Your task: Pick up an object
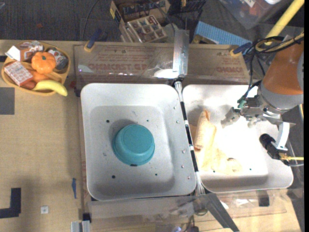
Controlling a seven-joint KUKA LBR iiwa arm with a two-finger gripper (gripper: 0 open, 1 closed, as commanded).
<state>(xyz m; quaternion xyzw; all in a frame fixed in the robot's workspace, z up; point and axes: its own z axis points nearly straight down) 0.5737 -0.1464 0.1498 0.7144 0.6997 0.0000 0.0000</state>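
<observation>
Over the right bin (277, 175), at about two o'clock from its centre, hung the gripper (240, 116) — reaching in from three o'clock on the grey arm (285, 83) with its orange band. Whether its fingers stood open or closed I could not tell; they were small and blurred against the white. Nothing showed between them.

A tan roll (203, 135) lay along the right bin's nine o'clock wall, long axis running twelve to six, apart from the gripper. Pale yellowish bits (223, 163) lay on the floor toward six o'clock, too faint to name.

At the left bin's (91, 105) centre sat a teal bowl (134, 144), upturned, well apart from the gripper.

Far off at ten o'clock of the bench stood a dish (9, 76) with a banana (50, 86), a small pumpkin (44, 62) and some boxes.
</observation>
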